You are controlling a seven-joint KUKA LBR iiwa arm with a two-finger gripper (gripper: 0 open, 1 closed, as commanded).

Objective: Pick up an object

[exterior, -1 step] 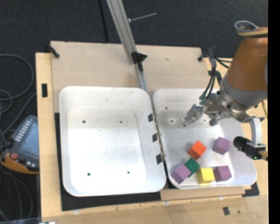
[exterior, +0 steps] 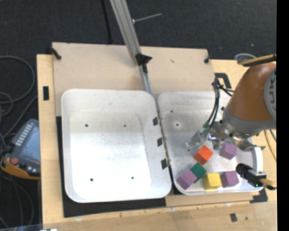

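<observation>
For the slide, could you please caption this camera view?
KUKA arm's gripper poised above an orange block among purple, green and yellow blocks in the right bin.

The two white bins (exterior: 111, 143) are looking like scuffed, matt plastic. The bench (exterior: 130, 64) is showing a bare, matt fibreboard top. The coloured blocks (exterior: 213, 181) are appearing smooth and matt. The arm's orange band (exterior: 253, 93) is shining glossily, and the slanted rail (exterior: 125, 20) is gleaming like ribbed aluminium.

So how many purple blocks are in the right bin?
3: purple block near the arm, purple block at the front edge, purple block front-left beside the green block. The arm may hide others.
</observation>
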